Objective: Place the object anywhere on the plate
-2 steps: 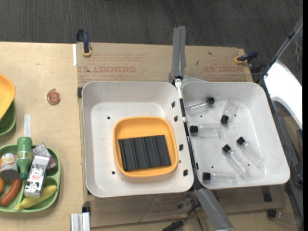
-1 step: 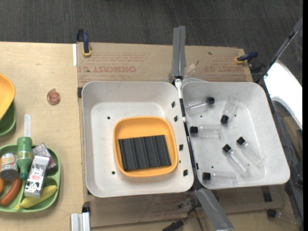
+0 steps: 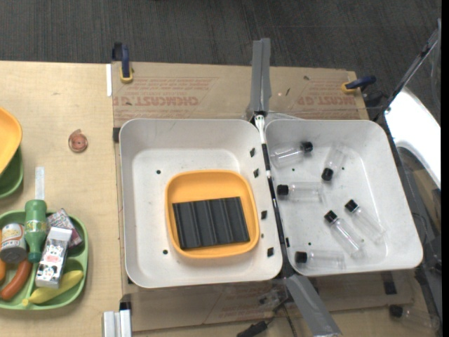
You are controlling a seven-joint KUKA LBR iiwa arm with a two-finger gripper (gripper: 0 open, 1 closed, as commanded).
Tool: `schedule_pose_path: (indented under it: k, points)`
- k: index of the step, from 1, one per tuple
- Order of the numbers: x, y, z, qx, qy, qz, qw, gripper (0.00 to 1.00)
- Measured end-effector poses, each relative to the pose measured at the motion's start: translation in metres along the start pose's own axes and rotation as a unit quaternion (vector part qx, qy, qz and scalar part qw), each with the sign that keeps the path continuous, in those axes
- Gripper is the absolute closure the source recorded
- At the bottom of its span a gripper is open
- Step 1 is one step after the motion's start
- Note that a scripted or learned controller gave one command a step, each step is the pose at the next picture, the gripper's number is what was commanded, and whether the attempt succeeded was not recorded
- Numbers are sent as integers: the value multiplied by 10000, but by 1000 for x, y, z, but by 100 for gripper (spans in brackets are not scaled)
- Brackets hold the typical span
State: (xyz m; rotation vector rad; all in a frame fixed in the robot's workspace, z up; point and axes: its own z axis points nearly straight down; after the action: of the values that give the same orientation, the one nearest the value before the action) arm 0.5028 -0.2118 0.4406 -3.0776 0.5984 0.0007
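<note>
A yellow-orange plate, square with rounded corners, lay flat in the middle of the left bin. A dark grey ribbed block rested flat on the plate's floor, covering most of it, its ridges running near to far. In the right bin, six clear vials with black caps lay on their sides, scattered apart: one at the far left, one far centre, one at mid-left, two near the right, and one along the near edge.

Left bin open along its walls around the central plate, grille covering the plate's middle, right bin cluttered with scattered vials, clearest at its right wall.
</note>
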Motion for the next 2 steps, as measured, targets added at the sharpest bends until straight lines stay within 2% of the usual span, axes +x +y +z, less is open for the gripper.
schedule_pose_path:
  k: [1,2]
  points:
    - [-9,14,84,5,1,-926,9957,0]
    - [-6,13,1,20,11,-926,9957,0]
